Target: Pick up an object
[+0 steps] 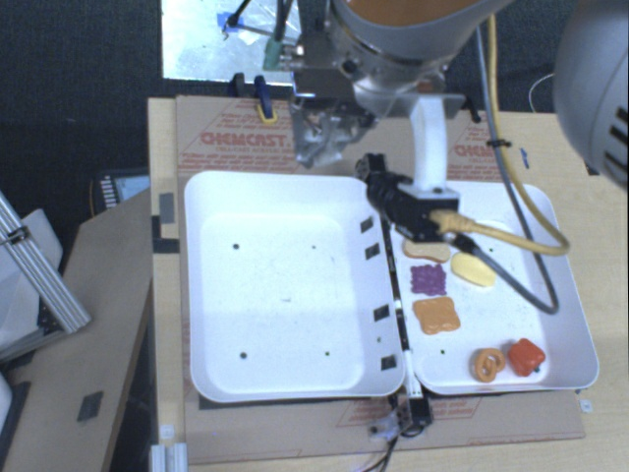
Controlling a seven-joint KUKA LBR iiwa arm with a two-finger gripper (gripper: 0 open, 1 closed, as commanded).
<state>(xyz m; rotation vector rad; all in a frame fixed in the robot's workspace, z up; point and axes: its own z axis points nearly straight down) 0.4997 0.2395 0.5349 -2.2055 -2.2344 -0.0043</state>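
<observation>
gripper [320,144]: over far edge of left bin [275,298] — can't tell its grip
purple piece [428,279]: right bin [562,327] — well apart from it

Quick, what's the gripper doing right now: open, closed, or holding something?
Gripper: cannot be told whether it is open or closed; it is blurred, up near the back rim of the left bin.

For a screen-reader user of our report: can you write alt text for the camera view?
A grey robot arm hangs its gripper near the far rim of the left white bin. The right white bin holds six small things: a tan piece, a yellow piece, a purple piece, an orange square, an orange ring and a red piece.
</observation>
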